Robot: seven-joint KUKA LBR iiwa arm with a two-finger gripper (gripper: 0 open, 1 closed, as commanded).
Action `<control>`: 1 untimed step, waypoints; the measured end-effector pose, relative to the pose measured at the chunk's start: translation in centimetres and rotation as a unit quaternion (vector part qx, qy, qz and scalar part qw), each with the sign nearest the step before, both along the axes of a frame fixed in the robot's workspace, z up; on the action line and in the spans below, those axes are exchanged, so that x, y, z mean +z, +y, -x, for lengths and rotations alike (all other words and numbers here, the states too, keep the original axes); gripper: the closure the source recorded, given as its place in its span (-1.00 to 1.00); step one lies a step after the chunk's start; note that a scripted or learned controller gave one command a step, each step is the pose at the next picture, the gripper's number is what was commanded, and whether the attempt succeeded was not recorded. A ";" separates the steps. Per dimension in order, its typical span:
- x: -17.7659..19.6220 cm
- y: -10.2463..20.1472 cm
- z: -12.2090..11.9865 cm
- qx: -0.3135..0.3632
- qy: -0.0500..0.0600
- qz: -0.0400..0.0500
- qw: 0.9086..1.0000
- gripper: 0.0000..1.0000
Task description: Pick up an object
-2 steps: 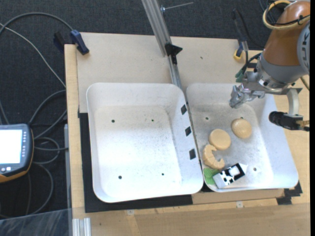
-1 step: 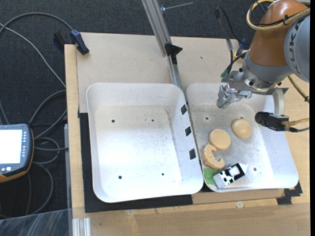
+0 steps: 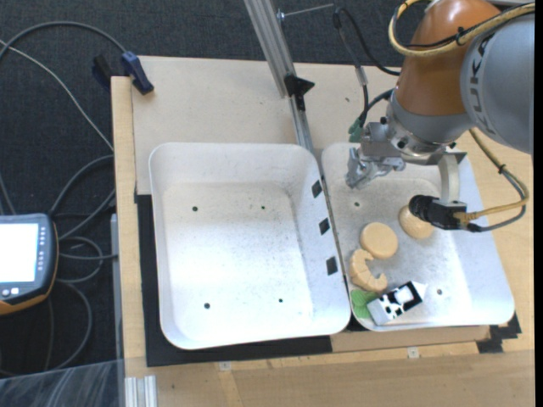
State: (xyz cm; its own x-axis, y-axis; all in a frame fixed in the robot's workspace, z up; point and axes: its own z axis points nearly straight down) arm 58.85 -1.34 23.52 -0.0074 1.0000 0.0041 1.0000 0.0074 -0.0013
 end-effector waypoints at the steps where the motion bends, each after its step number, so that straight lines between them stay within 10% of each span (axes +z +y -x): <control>1: -0.5 5.1 0.2 0.000 0.001 0.001 1.000 1.00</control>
